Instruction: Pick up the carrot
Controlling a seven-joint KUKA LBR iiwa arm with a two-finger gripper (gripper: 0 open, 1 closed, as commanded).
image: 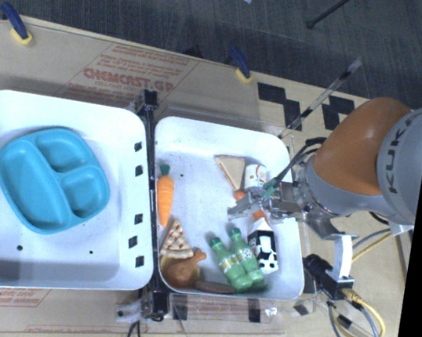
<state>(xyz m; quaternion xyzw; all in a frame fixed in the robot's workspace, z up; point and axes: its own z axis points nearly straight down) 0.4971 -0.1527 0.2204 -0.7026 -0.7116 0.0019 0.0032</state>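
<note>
One legible print: cardboard (131,72) reads "CHEMCAST"; carrot (163,198) unlabelled.

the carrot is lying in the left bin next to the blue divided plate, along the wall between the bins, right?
Not quite. The camera view shows the carrot in the right bin, lying along the wall between the bins. The blue divided plate sits alone in the left bin.

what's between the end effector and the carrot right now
In the camera view, bare white floor of the right bin separates the end effector from the carrot; nothing lies on that stretch.
</note>
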